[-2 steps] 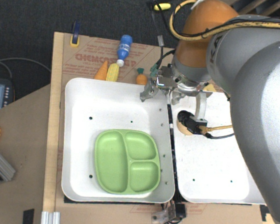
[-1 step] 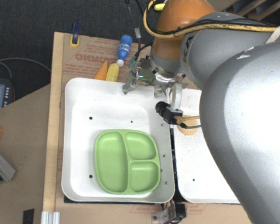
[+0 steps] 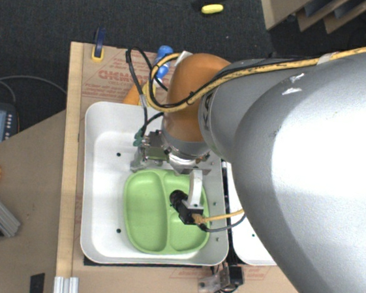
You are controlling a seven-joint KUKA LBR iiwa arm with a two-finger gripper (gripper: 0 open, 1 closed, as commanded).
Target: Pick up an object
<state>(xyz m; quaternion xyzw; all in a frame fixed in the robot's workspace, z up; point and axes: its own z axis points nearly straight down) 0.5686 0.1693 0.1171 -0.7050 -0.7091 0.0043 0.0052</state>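
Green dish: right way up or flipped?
Right way up: the green dish shows two hollow compartments facing up, lying flat in the left bin.

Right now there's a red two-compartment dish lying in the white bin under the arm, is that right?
Not quite: the dish is green, not red. The camera view shows it, two-compartment, lying in the white bin under the arm.

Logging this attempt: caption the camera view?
Claw poised over a green divided tray in the left white bin.
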